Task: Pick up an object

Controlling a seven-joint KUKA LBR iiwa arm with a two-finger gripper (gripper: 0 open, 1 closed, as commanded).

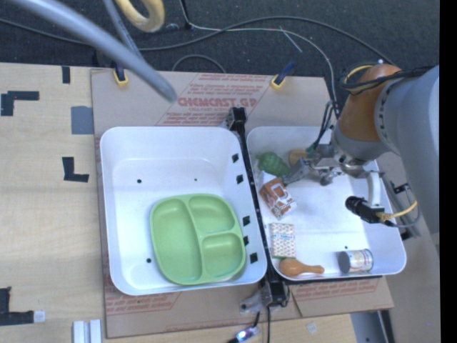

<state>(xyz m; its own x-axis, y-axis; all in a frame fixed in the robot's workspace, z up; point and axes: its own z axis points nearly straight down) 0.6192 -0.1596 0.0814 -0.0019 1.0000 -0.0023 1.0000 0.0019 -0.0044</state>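
The KUKA arm's hand (pixel 301 168) hangs low in the right bin (pixel 389 263), just beside a green object (pixel 272 163) near the divider; whether it is spread or pressed together cannot be told. The red-and-white packet (pixel 277 196) lies close below, long axis slanting from upper left to lower right. Crowding may spoil the pick: a descent could nudge the green object against the wall or snag both items.

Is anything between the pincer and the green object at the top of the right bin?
Nothing visible. The pincer sits just right of the green object, with bare bin floor between them.
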